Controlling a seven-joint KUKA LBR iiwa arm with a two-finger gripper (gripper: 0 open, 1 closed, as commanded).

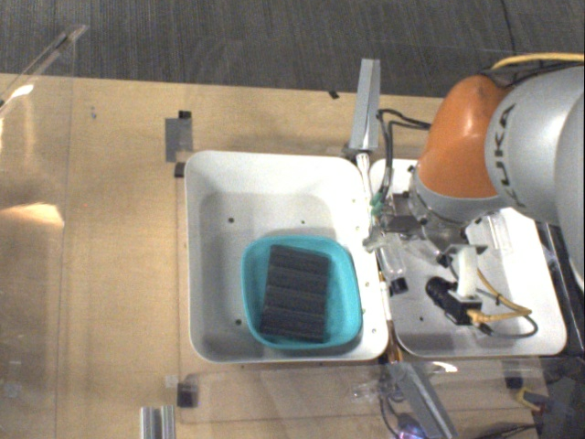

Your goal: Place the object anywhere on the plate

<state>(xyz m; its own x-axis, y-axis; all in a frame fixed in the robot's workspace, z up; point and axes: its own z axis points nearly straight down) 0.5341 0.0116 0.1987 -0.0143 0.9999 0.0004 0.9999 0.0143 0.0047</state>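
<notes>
A black ribbed block lies flat on the teal plate, which sits in the front half of the left bin. The block rests fully within the plate's rim, its long side running front to back. My gripper hangs over the wall between the two bins, just right of the plate and apart from the block. Nothing shows in its grasp. The grey and orange wrist above hides much of the gripper.
The right bin lies under the arm, and most of its floor is hidden by the wrist. A grey metal post stands behind the bins. The wooden bench stretches to the left.
</notes>
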